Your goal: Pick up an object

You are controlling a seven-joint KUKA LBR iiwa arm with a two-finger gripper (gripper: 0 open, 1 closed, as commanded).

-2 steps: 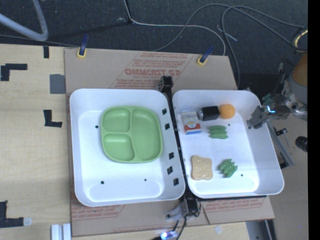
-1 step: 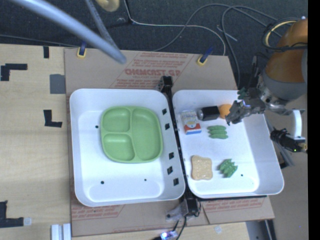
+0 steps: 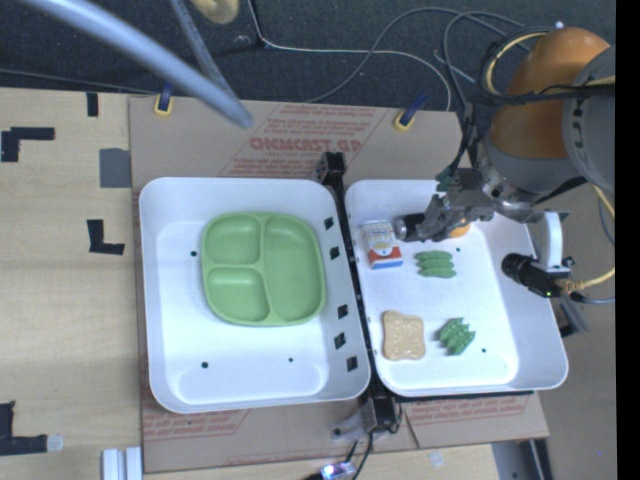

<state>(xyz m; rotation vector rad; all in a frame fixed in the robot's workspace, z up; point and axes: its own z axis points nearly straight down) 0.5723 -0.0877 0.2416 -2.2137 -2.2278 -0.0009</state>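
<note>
The right bin [image 3: 500,363] holds a small carton with a red and blue label [image 3: 379,245], a green pea pod [image 3: 435,263], a slice of toast [image 3: 403,336] and a green leafy piece [image 3: 456,336]. My gripper [image 3: 420,226] hangs low over the upper part of this bin, just right of the carton and above the pea pod. A bit of orange [image 3: 458,231] peeks out behind the gripper. The left bin [image 3: 170,298] carries a green divided plate [image 3: 263,268].
The two bins meet at a black clamp strip [image 3: 345,268] down the middle. Cables [image 3: 400,48] trail across the dark floor behind the bench. A black fitting [image 3: 528,273] juts out beside the right bin's right wall.
</note>
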